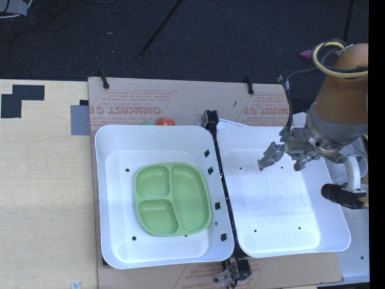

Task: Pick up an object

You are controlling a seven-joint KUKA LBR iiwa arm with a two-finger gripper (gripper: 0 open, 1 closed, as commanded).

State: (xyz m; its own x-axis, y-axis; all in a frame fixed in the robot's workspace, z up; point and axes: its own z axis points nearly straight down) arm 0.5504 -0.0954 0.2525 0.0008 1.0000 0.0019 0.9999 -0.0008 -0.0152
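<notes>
Green plastic, a divided plate (pixel 172 198) lies flat in the left bin (pixel 114 161), well to the left of the gripper (pixel 283 159) and below its level in the view. A small orange object (pixel 165 122) sits behind that bin's far rim. The gripper hangs over the right bin (pixel 283 221), spread apart and grasping nothing.

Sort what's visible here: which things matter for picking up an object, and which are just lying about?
Job: green divided plate in the left bin; gripper over the right bin.
Lying about: small orange thing behind the left bin; cardboard sheet.
</notes>
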